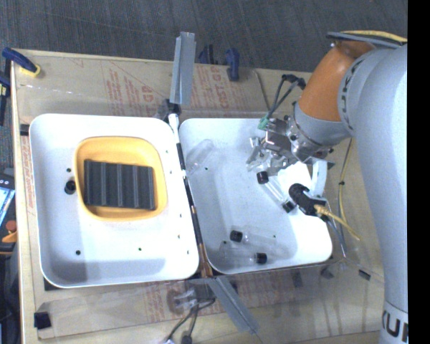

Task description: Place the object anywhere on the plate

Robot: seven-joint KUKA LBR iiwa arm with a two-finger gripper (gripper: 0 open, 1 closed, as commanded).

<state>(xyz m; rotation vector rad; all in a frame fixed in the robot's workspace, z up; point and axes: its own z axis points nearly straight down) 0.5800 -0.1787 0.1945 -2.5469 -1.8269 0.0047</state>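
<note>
Right bin (222,192): gripper (266,165) above; clear object (199,155) left.

Two smooth white plastic bins (50,192), yellow plate (118,149) with a dark ridged middle, brown cardboard-looking bench (93,84), shiny metal gripper (266,165), smooth grey arm (380,156) with a glossy orange band (326,84), clear see-through object (199,155)

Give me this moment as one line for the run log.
end effector: over right bin, grasp unclear | clear cup: lying in right bin | plate: in left bin, dark rack on it | placement: not done
</note>
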